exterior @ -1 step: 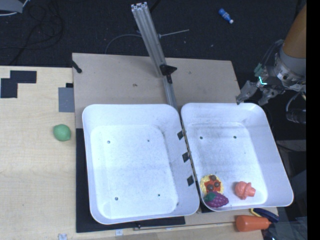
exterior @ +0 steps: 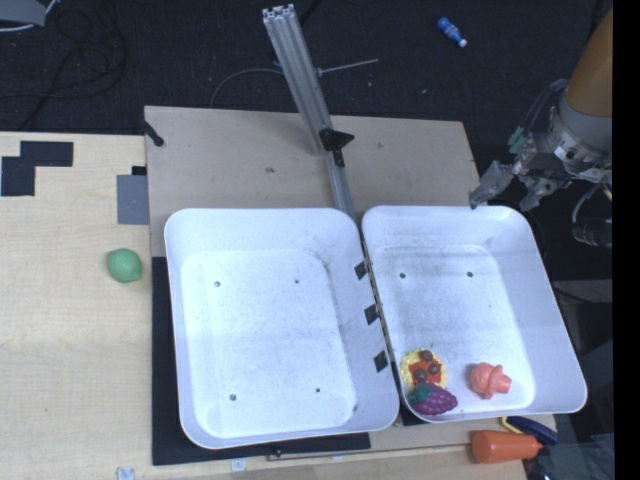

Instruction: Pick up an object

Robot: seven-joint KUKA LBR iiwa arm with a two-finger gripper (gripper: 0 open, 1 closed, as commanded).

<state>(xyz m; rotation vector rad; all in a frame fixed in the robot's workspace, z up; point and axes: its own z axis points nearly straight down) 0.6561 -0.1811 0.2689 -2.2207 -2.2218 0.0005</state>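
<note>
In the right bin (exterior: 455, 233), near its front edge, lie a yellow toy with red and dark bits (exterior: 423, 367), a purple grape bunch (exterior: 434, 400) touching it, and a pink-orange toy (exterior: 489, 379) a little to the right. My gripper (exterior: 511, 187) hangs over the bin's far right corner, well away from these toys, with its two fingers spread apart and nothing between them. The grey arm with its orange band (exterior: 592, 68) rises to the upper right.
The left bin (exterior: 200, 230) stands beside the right one. A green ball (exterior: 124, 265) lies on the wooden bench at left. An orange carrot-like toy (exterior: 503, 445) lies outside the right bin's front edge. A slanted metal rail (exterior: 303, 73) stands behind the bins.
</note>
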